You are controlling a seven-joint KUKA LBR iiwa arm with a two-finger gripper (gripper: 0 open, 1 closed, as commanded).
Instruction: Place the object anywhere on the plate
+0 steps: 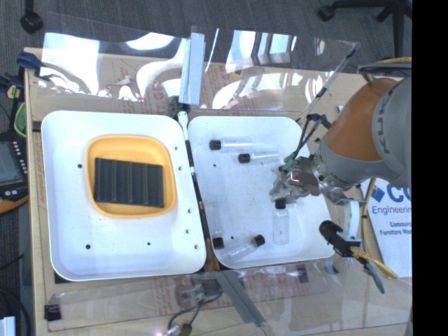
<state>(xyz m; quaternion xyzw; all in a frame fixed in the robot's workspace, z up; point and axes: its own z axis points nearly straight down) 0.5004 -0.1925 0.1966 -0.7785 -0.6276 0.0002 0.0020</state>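
Just below the two-finger metal pincer [288, 185], a clear plastic vial with a black cap [281, 224] lies in the shallow white right-hand bin [231, 257], apparently loose. A sound grasp would straddle its body squarely before lifting toward the yellow rounded plate with a dark ribbed insert [129, 179], well to the pincer's left. The pincer's tips blur together; I cannot tell their state.

Bench front right: I see pliers [353, 252], yellow-handled.
Right edge: printed sheet [389, 219], blue lettering.
Far left: possibly a handheld screen [10, 168].
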